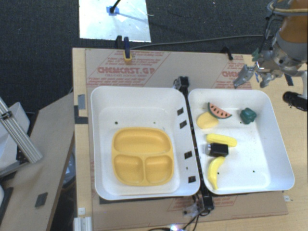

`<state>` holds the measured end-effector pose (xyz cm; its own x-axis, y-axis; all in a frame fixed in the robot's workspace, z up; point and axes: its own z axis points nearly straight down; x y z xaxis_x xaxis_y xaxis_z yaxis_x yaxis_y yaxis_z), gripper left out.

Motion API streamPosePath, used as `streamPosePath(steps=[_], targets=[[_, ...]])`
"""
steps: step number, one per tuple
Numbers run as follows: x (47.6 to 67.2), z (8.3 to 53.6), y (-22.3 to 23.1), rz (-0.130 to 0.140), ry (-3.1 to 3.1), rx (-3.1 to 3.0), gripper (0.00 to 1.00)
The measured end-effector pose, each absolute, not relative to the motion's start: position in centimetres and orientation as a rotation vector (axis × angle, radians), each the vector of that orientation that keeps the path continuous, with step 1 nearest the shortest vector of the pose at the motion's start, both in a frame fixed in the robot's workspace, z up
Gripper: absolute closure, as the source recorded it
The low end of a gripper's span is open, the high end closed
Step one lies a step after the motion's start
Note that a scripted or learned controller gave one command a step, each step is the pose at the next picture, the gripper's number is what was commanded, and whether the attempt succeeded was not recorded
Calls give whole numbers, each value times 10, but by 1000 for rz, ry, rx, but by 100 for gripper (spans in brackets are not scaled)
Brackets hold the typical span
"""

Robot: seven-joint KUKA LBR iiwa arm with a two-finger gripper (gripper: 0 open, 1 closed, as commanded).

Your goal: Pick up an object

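The right bin holds several toy items: a watermelon slice, a pale yellow round piece, a dark green lump, a yellow block, a small black block and a banana. My gripper hangs above the far edge of the right bin, up and right of the watermelon slice. Its two fingers are spread apart with nothing between them.
The left bin holds a yellow divided tray. A black clip sits where the two bins meet at the back. A cable runs along the cardboard behind the bins. A metal rail lies at the left.
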<state>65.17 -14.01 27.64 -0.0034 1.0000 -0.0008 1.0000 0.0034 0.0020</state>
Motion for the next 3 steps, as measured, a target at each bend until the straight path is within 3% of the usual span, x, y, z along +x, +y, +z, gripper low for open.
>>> streamPosePath(steps=[3], targets=[[641,135,-159,-2,2222,2221,0]])
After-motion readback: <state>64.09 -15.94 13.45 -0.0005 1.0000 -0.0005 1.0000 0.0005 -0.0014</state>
